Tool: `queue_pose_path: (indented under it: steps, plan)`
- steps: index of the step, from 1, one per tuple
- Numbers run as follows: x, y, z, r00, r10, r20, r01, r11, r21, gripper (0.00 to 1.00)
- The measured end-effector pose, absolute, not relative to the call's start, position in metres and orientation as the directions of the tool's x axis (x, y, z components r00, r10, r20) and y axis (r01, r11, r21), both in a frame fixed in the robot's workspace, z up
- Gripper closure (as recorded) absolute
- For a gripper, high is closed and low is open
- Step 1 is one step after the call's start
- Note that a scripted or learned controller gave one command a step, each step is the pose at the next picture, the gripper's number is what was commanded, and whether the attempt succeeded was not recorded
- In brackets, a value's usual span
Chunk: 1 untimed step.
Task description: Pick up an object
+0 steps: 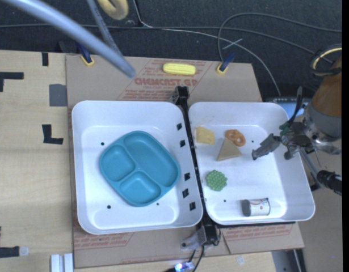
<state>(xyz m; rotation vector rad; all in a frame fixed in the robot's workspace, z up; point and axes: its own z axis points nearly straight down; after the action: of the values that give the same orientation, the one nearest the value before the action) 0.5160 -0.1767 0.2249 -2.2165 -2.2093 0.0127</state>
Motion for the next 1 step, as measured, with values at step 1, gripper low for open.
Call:
queue_pose_path:
  steps: [1]
  plan:
    - [0.5188, -0.1763, 0.2318, -0.001, 1.0, 0.0, 1.0, 0.001, -0.001, 0.0]
